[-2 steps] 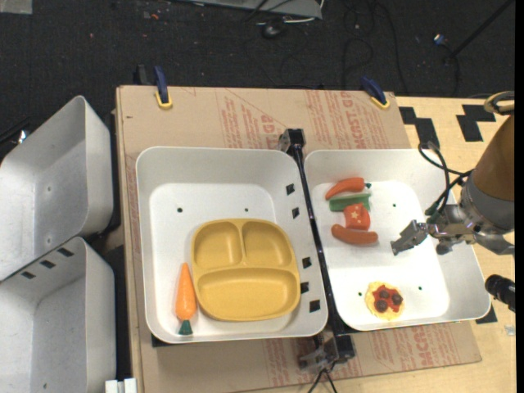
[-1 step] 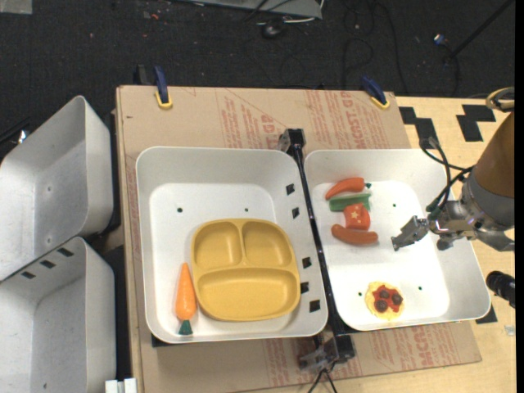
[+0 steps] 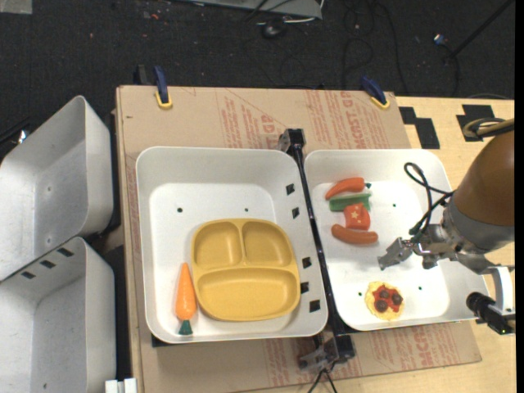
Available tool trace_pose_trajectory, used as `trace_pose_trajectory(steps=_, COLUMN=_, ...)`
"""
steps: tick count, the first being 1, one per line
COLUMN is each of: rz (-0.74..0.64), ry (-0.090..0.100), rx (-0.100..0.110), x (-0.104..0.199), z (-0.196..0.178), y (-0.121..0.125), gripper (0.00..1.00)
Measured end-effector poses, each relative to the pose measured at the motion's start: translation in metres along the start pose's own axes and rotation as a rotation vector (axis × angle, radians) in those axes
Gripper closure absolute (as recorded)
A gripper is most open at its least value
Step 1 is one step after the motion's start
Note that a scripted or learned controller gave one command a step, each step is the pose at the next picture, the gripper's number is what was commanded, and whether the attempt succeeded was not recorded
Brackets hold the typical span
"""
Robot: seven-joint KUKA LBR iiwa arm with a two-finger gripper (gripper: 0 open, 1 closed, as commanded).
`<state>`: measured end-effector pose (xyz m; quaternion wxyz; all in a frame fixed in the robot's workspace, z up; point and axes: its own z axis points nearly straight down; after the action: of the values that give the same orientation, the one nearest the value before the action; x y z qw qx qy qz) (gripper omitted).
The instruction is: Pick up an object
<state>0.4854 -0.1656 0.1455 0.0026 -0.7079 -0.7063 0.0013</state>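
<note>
**Sausage within reach, nothing gripped yet**

Sausage (image 3: 354, 235) lying flat on the floor of the right bin (image 3: 434, 311), just left of the end effector (image 3: 394, 255) and a little further from the camera; judged the likeliest pick, being the nearest object.

Far to the left of the end effector, in the left bin (image 3: 155, 219): a carrot (image 3: 185, 295) lying beside a yellow divided plate (image 3: 246, 268), touching or almost touching its left edge. Well apart from the end effector, across the wall between the bins.

Closer in, still to the left and beyond the sausage: a tight cluster of a red pepper (image 3: 345, 187), a green piece (image 3: 350, 204) and a red chunk (image 3: 357, 216). Red chunk just beside the sausage, possibly touching.

End effector itself low over the right bin's floor with nothing seen in it; open or closed, cannot tell at this slant.

Nearer the camera and just below the end effector: a small round pizza (image 3: 385, 299), lying flat.

To the right and behind: a black cable (image 3: 416, 177) looping over the bin's floor towards the wrist, and the arm (image 3: 491, 191) reaching in.

Risks from here, as judgement:
- Round, smooth sausage apt to roll or squirt out if pinched off-centre.
- Descent slightly too far left likely to catch the red chunk too, or shove the cluster apart.
- Pizza too flat to get under; likely a scrape on the bin floor.
- Loose cable liable to snag during a lift.
</note>
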Motion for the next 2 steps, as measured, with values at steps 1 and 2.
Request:
trace_pose_trajectory(steps=1, rz=-0.001, ry=0.000, rx=-0.002, x=0.000, z=0.053, y=0.000, gripper=0.00)
trace_pose_trajectory(steps=2, rz=0.001, ry=-0.001, rx=-0.005, x=0.000, z=0.041, y=0.000, gripper=1.00)
